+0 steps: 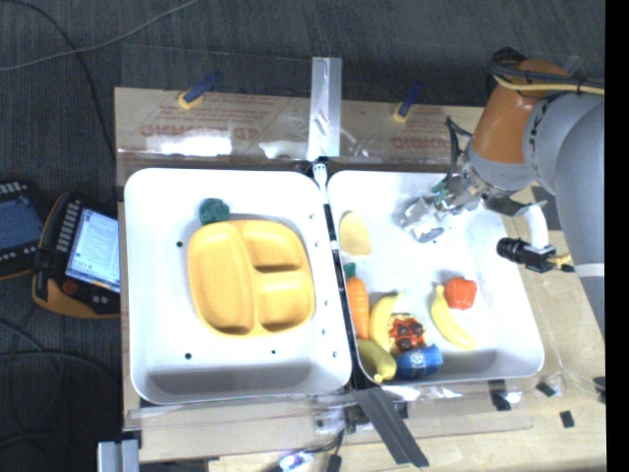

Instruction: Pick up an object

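I see gripper (425, 216) over the right bin's (491, 293) far half; cannot tell its grip state | pale fruit (354, 234) just left of it | tomato (459, 292) and banana (450, 321) nearer me, below it | carrot (358, 305) below-left | yellow tray (251, 273) far left, left bin (157, 352)

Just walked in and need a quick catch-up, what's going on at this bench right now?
A grey and orange robot arm reaches in from the right, its gripper low over the upper part of the right bin. Nothing shows between its fingers. Toy food lies nearer the bin's front: a carrot, bananas and a red pepper. The left bin holds a yellow divided tray.
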Robot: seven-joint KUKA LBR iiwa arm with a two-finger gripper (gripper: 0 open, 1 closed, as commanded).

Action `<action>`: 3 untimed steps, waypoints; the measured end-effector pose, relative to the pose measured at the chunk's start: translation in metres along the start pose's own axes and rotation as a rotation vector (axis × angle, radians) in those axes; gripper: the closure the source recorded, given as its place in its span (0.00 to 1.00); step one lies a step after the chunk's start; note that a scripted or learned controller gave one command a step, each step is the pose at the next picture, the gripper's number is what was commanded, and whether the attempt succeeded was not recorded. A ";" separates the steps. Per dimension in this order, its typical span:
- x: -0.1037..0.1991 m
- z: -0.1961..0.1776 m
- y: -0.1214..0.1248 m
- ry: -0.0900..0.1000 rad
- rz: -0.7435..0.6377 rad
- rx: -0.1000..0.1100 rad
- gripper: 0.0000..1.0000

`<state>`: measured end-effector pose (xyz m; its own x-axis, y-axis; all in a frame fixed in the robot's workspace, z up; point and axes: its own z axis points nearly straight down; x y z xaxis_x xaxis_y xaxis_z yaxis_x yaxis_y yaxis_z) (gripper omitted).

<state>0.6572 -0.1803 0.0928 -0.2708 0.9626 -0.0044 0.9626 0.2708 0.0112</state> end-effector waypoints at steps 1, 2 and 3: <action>0.067 -0.129 0.032 0.002 0.156 0.012 1.00; 0.057 -0.033 0.027 0.000 0.138 0.016 1.00; 0.125 -0.095 -0.017 0.005 0.245 0.015 1.00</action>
<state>0.6058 -0.0641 0.1872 -0.0294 0.9996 0.0016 0.9996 0.0294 -0.0036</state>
